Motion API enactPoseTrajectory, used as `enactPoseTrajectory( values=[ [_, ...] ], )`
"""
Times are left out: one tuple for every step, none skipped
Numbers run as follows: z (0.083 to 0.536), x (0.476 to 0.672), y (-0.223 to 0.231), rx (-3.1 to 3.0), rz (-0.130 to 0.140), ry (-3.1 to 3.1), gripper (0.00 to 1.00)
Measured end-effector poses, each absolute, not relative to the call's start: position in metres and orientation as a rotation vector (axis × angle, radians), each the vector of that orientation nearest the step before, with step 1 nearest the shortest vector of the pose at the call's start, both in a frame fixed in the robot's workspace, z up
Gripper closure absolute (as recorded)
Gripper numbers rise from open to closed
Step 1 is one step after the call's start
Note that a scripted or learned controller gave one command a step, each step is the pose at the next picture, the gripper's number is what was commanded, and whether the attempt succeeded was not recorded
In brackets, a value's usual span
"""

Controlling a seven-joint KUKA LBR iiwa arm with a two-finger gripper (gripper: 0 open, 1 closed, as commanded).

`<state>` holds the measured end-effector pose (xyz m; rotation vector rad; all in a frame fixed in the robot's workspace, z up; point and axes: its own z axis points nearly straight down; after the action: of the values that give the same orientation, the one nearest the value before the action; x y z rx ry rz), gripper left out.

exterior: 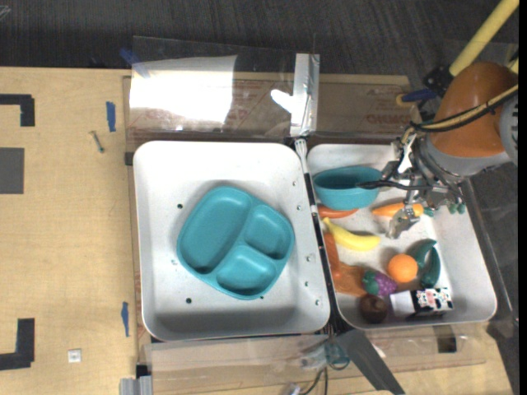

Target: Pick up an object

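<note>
- The grey arm with the orange band is reaching in from the right and hanging its 2-finger claw (409, 206) low over the upper half of the right-hand shallow white bin (482, 278)
- The claw is sitting just above a small orange carrot-shaped toy (387, 210), with a teal plastic bowl (344, 187) just to its left; whether its tips are touching the carrot I cannot tell
- I cannot tell how the claw is set, since its metal parts and cables are blurring together against the bin floor, and nothing is showing clearly between its tips
- The step in hand is looking like the approach or descent onto a target, with no lift begun yet, as every toy is lying on the bin floor
- Other candidates are lying in the same bin: a yellow plastic banana (356, 239) near the middle, a round orange fruit toy (402, 267) below it, a purple grape bunch (384, 285), a dark round plum-like ball (373, 307) and a small black-and-white carton (430, 300) near the bottom edge
- The left-hand shallow white bin (156, 220) is carrying a teal divided plastic tray with 3 compartments (236, 241), well apart from the arm
- The next move is calling for the tips to straddle the carrot across its narrow width, clear of the bowl rim, then to close and rise straight up; the slim, smooth toy is likely to slip out if the grip is landing off-centre
</note>
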<state>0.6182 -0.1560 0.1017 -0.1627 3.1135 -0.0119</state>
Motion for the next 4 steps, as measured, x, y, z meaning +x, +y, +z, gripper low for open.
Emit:
enactPoseTrajectory(
  values=[
    [0.089, 0.523, -0.139, -0.281, -0.004, 3.12, 0.0],
    [0.09, 0.528, -0.094, -0.081, -0.002, 3.129, 0.0],
    [0.087, 0.548, -0.093, 0.064, 0.001, 3.168, 0.0],
    [0.124, 0.65, -0.122, -0.091, -0.004, 3.131, 0.0]
  ],
)
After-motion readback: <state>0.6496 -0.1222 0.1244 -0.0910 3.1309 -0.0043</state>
